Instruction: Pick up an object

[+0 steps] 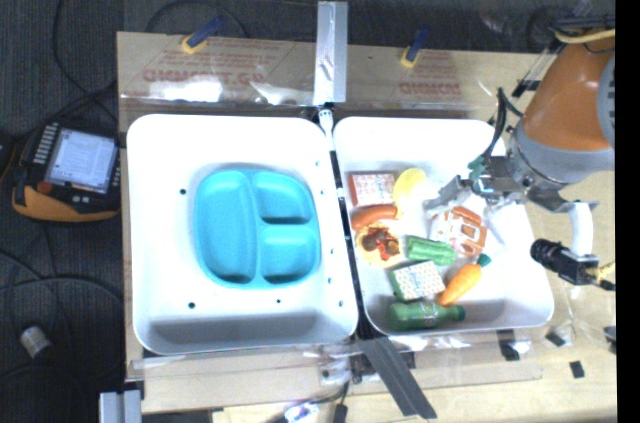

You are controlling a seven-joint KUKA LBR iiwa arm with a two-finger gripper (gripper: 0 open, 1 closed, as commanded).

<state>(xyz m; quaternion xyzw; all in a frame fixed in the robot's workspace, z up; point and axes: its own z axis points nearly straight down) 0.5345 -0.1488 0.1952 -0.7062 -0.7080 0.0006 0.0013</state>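
Observation:
The right bin holds several toy foods. Among them are a pink box, a yellow lemon, a red sausage, a green packet, a checkered box, a carrot and a green cucumber. My gripper hangs low over the bin's right half. It is just above an orange-and-white packet, and nothing is visibly held in it.
In the left bin lies a blue divided tray. A metal divider separates the two bins. My grey and orange arm covers the right bin's far right corner. A black camera mount stands at the right rim.

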